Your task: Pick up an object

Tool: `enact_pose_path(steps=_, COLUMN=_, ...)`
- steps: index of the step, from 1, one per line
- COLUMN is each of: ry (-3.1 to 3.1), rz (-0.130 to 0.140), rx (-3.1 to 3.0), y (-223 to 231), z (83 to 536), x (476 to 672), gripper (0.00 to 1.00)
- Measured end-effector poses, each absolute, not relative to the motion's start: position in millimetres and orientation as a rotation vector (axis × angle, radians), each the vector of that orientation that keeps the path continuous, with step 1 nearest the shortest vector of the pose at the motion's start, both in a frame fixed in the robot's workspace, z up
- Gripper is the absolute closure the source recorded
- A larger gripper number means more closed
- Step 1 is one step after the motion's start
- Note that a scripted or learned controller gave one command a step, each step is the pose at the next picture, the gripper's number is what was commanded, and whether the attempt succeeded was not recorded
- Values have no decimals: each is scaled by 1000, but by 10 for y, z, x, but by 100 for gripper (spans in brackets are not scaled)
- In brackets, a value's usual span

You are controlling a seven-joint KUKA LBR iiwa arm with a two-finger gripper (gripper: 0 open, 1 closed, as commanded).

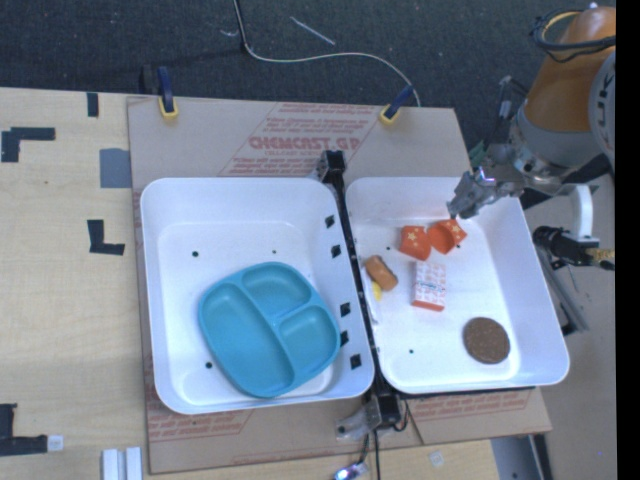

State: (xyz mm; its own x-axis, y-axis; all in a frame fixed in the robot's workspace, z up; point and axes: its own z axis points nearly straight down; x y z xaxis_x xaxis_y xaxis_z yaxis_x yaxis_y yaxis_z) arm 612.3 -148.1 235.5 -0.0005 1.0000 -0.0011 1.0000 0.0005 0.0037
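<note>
The gripper (466,204) hangs over the right bin's (535,268) far edge, just beyond two orange blocks (432,238); whether its jaws grip anything, I cannot tell.

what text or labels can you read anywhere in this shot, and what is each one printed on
"CHEMCAST GP" in red, printed on the brown board under the two white bins; the same red print repeats across the board in lines too faint to read.
The small white and red carton in the right bin carries print too small and blurred to read.
The blue divided tray in the left bin shows no text.
</note>
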Motion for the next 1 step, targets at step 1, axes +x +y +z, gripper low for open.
enact_pose_path(steps=1, ry=2221, rz=4, rx=2217, y=-1477, z=2792, x=6134, gripper=100)
